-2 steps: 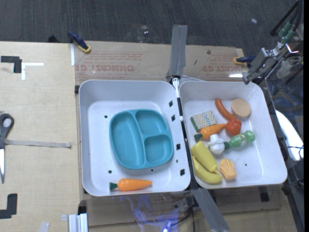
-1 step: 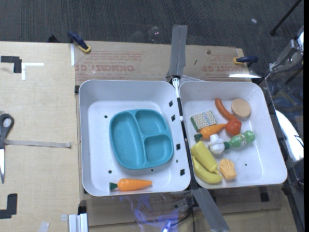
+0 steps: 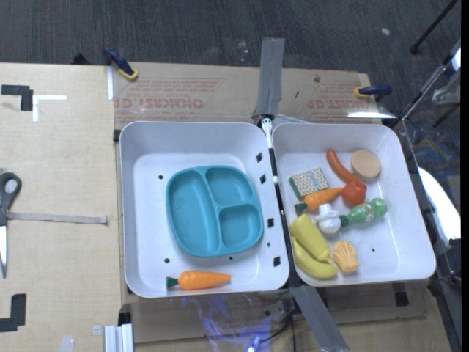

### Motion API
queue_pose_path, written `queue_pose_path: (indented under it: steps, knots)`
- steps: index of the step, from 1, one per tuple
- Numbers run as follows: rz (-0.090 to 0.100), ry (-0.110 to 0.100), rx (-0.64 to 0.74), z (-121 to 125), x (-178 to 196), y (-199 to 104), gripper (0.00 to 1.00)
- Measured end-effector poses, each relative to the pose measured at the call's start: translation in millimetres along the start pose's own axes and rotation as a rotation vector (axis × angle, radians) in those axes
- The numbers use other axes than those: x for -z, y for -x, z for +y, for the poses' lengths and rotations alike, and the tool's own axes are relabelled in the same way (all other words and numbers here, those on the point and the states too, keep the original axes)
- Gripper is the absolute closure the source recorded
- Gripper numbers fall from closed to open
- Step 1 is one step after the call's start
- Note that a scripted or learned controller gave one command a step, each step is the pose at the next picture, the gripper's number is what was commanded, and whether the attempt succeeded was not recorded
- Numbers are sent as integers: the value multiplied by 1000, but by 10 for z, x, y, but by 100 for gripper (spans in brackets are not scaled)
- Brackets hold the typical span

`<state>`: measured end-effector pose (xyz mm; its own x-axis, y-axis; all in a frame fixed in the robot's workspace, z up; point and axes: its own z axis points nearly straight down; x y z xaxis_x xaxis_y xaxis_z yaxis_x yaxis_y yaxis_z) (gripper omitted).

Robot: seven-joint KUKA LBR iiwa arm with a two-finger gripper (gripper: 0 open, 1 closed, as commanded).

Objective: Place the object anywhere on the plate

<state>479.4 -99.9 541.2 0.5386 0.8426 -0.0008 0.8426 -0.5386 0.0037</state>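
A teal plate [image 3: 215, 210] with three compartments lies in the left white bin [image 3: 139, 218], and nothing rests on it. An orange toy carrot [image 3: 199, 279] lies on that bin's floor by the front wall, just below the plate and apart from it. The right bin [image 3: 407, 218] holds several toy foods. Among them are a red sausage [image 3: 338, 166], a round tan piece [image 3: 366, 164], a green-edged cracker [image 3: 308, 182], a small carrot [image 3: 322, 196], a red tomato [image 3: 354, 192], a green bottle [image 3: 364, 213], a yellow banana [image 3: 311, 249] and a ridged yellow piece [image 3: 345, 257].
Scissors [image 3: 6, 196] lie on the wooden bench at the far left. Clamps [image 3: 121, 63] hold cardboard behind the bins. A grey strip [image 3: 270, 79] runs back from the seam between the bins. Metal framing [image 3: 440, 86] stands at the right.
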Motion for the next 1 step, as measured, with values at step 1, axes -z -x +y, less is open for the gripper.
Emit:
queue_pose_path:
  steps: [1]
  knots:
    - [-1, -1, -287, 124, -3, 196, 0]
